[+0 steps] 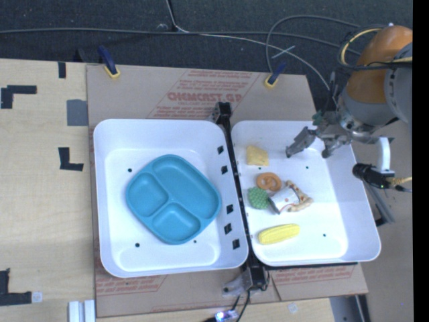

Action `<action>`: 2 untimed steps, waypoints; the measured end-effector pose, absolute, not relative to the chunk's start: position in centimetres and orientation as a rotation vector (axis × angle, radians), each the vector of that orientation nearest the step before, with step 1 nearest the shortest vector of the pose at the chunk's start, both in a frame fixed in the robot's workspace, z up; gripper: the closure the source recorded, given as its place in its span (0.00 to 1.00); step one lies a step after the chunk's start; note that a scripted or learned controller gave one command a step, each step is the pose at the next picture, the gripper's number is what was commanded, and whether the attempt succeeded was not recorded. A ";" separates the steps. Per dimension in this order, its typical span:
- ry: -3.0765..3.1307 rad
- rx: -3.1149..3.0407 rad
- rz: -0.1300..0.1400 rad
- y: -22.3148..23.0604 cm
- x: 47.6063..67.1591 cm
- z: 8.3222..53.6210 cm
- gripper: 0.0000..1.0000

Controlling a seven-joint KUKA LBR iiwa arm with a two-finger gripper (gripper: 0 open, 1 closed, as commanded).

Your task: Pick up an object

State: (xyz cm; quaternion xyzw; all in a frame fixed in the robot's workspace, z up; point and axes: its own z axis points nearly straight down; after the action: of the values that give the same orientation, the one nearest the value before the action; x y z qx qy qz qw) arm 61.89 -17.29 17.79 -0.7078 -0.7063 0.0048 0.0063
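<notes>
camera view crops the arm [385, 72] at right; claw [315, 146] fingers spread, blurry, above the right bin [348, 200].

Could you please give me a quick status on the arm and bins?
Gripper open, holding nothing, above right bin. Corn and pretzel untouched. Nothing blocking.

A single fixed camera looks down from above at a slant, far enough back to take in the whole bench [40, 180]. Two white bins, the left bin [107, 200] and the right bin [348, 227], sit mid-frame. The arm [382, 66] enters from the right edge.
</notes>
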 end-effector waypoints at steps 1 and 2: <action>-2.223 -2.219 0.002 -17.2 62.2 18.8 0.00; -2.220 -2.217 0.006 -16.5 61.7 14.0 0.00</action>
State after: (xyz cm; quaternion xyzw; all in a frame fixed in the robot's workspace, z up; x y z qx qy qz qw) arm 61.73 -16.51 14.05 -0.7067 -0.7075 0.0020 0.0019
